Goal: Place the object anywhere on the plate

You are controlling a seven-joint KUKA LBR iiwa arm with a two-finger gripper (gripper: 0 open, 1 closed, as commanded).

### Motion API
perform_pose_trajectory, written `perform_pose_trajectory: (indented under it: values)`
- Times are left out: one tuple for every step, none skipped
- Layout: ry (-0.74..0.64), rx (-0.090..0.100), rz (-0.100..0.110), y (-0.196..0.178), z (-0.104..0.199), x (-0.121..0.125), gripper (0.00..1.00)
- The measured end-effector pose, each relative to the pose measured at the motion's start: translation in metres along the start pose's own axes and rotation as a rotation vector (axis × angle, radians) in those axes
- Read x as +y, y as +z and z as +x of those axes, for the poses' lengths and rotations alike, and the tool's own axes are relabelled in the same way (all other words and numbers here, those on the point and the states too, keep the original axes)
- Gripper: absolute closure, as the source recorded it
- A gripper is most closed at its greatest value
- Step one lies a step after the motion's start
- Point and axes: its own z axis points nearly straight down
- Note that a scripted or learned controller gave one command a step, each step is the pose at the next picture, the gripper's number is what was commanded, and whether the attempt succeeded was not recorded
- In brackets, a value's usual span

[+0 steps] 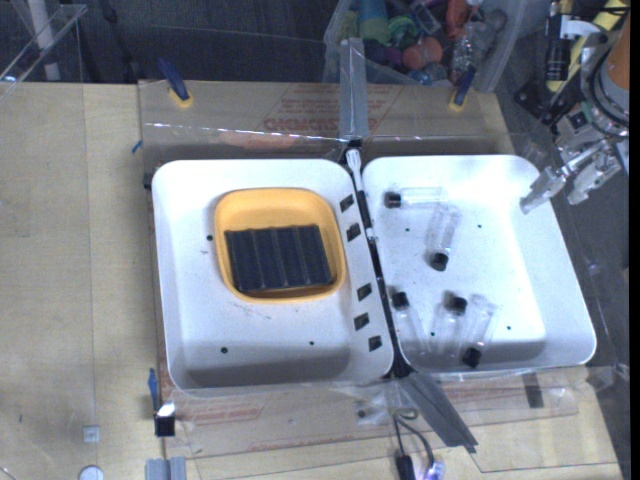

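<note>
From above, the claw (560, 183) hangs at the right bin's (560, 298) far right rim, holding nothing; its opening cannot be told. Clear plastic vials with black caps (440, 233) lie scattered there. The yellow rectangular plate (228, 208) with its dark ribbed insert waits in the left bin (185, 268). No pick is made yet; next comes reaching down over a vial.

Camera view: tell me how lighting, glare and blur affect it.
Camera view: bright overhead light washes out the right bin, so the clear vials nearly vanish but for dark caps; the left bin and yellow plate read clearly; the hand at the right edge looks soft and blurred; the background is dim.
</note>
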Motion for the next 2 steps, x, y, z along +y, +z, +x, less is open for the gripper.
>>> perform_pose_trajectory:
  values:
    - [-0.224,0.001,0.000,-0.115,-0.008,0.016,0.00]
    - [-0.660,-0.002,-0.007,-0.066,-0.019,0.007,0.00]
